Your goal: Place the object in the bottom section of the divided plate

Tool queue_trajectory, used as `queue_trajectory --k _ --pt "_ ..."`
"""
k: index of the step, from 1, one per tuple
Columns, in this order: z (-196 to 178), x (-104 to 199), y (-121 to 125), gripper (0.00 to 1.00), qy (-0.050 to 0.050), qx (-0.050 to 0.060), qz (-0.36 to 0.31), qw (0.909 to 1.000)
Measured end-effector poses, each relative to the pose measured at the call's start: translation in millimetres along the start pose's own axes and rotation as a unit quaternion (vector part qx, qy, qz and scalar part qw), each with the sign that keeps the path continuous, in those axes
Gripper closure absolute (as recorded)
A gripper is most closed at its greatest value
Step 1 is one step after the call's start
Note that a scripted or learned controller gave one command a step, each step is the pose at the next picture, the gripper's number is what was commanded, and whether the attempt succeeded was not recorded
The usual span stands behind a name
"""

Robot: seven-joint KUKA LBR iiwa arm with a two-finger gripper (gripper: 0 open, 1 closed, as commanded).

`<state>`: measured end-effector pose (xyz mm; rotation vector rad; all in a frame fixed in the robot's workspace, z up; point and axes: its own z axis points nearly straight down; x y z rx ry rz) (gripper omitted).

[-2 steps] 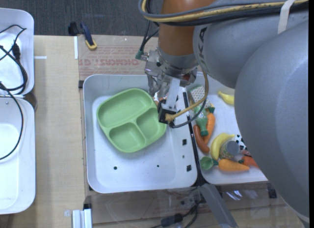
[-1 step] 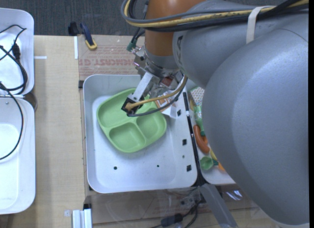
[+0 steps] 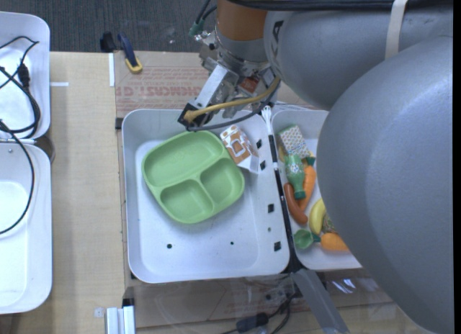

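A light green divided plate [image 3: 189, 174] lies in the left white bin [image 3: 209, 253], with one large section toward the back and two smaller ones toward the front; all three are bare. An orange and white snack packet [image 3: 239, 147] rests on the bin floor against the plate's right back edge. My gripper [image 3: 243, 86] hangs above the back rim of the bin, behind and slightly above the packet, apart from it. The big grey arm hides most of the right side.
The right bin [image 3: 311, 118] holds toy food: a green bottle [image 3: 296, 172], a carrot [image 3: 309, 180], a sausage [image 3: 295, 206], a banana [image 3: 317, 215] and a patterned packet [image 3: 292, 138]. A white tub [image 3: 21, 181] with black cables stands far left.
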<state>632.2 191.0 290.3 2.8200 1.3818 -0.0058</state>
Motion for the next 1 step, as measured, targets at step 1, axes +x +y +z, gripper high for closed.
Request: queue_trajectory --k 1 --pt "27.1 -0.3 22.5 1.00 -0.001 0.001 0.015 0.9999"
